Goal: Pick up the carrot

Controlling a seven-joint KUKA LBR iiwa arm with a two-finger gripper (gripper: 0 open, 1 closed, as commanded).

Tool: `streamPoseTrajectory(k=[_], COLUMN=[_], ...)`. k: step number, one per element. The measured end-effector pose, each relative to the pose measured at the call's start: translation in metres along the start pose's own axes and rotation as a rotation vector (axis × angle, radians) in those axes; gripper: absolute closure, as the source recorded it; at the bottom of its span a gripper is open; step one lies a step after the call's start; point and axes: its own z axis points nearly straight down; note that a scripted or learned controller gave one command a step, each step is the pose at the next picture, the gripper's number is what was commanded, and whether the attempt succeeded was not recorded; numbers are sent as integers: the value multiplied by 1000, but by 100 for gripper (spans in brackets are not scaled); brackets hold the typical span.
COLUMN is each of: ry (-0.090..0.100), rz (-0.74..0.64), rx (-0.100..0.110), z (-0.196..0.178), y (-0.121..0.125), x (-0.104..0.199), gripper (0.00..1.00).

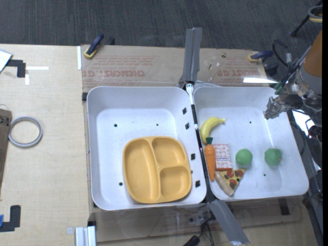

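Observation:
The carrot [210, 161], orange with a small green top, lies lengthwise along the left wall of the right bin [256, 188], just below a yellow banana [210, 126]. My gripper [272, 109] hangs at the right bin's upper right corner, far from the carrot, up and to its right. Nothing shows between its small dark fingers.
Next to the carrot lie a red-and-white card [222, 156] and a pizza slice [230, 180]. Two green balls [244, 157] [273, 156] rest further right. The left bin [102, 137] holds a yellow divided plate [157, 168]. A tape roll [23, 131] lies on the bench at left.

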Motion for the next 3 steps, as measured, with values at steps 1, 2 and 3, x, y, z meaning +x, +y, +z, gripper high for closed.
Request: streamPoseTrajectory(k=[1, 2, 3], ry=[-1, 0, 0], rz=[30, -92, -458], rx=[-1, -4, -3], z=[-120, 117, 18], y=[20, 38, 12], x=[10, 71, 136], gripper=[100, 100, 100])
